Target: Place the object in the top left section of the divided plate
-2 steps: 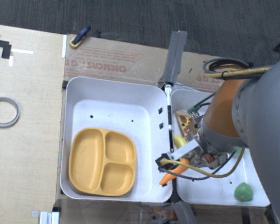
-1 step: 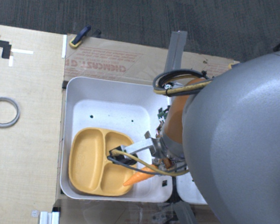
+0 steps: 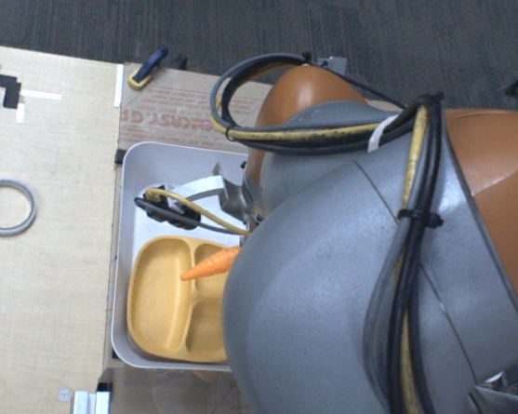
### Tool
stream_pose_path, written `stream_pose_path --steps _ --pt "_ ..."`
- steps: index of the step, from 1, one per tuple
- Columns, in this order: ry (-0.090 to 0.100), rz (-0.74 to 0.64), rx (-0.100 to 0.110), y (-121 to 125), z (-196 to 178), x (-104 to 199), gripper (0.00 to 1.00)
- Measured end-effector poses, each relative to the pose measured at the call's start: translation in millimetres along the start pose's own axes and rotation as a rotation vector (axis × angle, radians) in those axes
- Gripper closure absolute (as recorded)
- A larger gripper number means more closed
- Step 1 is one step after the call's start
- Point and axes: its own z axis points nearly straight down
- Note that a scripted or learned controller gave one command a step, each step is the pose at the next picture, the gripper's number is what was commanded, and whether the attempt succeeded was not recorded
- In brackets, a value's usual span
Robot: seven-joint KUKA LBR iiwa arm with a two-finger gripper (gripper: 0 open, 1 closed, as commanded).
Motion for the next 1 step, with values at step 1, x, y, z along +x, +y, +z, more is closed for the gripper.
stream_pose_path --steps 1 --pt "0.0 0.002 -0.001 7.6 -169.7 10.5 1.0"
